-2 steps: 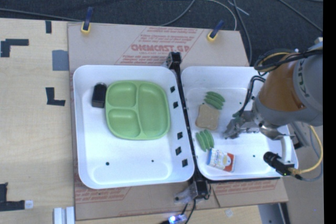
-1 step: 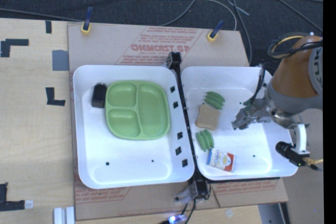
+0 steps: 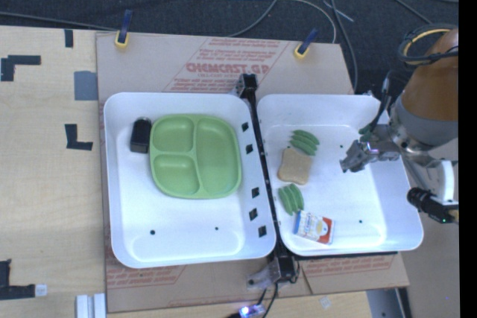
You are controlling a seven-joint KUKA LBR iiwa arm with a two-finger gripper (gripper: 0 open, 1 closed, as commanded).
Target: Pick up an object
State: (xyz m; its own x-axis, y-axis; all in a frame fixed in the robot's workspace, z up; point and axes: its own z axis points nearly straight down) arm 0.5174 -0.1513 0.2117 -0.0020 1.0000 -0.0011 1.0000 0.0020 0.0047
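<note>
1. The hand [image 3: 360,158] hangs over the right bin [image 3: 373,231], near that bin's arm-side wall, at the end of the grey arm [image 3: 417,123] with its orange band. It is small and dark in the view, and whether it is wide or narrow cannot be told.
2. Nearest to the hand, on the side away from the arm, lies a tan block [image 3: 295,166]: flat, soft-edged and roughly square (it looks like a sponge or a slice of bread, but which cannot be told).
3. Just beyond the hand toward the far rim, and touching the tan block's upper corner, is a bright green pod [image 3: 305,141], ribbed and oblong, lying at a slant.
4. A second green pod [image 3: 291,198], of the same colour and ribbing, lies below the tan block, farther from the hand and close to the divider between the bins.
5. Toward the near rim from the hand rests a small carton [image 3: 314,227], white with red and blue print, lying flat and slightly askew, apart from the second pod.
6. Well away from the hand, past the divider, the left bin [image 3: 179,242] holds a pale green divided plate [image 3: 196,156] with three compartments, and a small black object [image 3: 140,135] touches the plate's far-left edge.
7. Both bins sit on a brown board on the wooden desk [image 3: 45,197].
</note>
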